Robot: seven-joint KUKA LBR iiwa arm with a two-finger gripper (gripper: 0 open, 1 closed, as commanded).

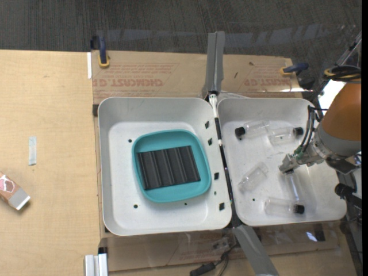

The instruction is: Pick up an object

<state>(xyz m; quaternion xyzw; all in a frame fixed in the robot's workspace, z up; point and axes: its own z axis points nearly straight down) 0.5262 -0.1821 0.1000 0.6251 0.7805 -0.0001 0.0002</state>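
Several clear plastic tubes lie in the right bin (322, 214). One with a black cap (252, 130) and another (285, 134) lie toward the back, one (253, 177) near the middle, and one (282, 206) at the front. My gripper (289, 165) hangs low over the right side of this bin, its tip just above the upper end of a further tube (294, 187) that lies lengthwise under it. I see nothing lifted off the bin floor.
The left bin (115, 154) holds a teal tray (170, 167) with a dark ribbed insert. A metal divider (215, 68) rises at the back between the bins. On the bench at the left lie a small packet (14, 192) and a grey strip (32, 151).
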